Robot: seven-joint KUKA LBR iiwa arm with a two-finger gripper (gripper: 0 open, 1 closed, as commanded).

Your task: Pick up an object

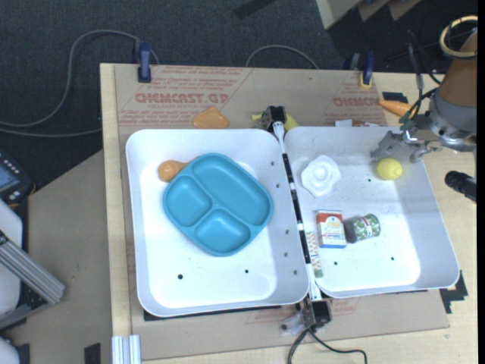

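1. While the arm leans in from the right, its gripper point(400, 144) hangs low over the back of the right bin point(424, 271); how far its fingers are spread, I cannot tell.
2. Just beside and below it sits a yellow ball point(389, 168) on the bin floor, apparently apart from the tool, not lifted.
3. Further left in that bin lies a white crumpled object point(320, 174).
4. Nearer the front, a small red-and-white box point(330, 229) and a dark green can point(362, 227) lie side by side.
5. Over in the left bin point(151, 271), a blue divided plate point(217, 202) partly covers an orange object point(170, 170).
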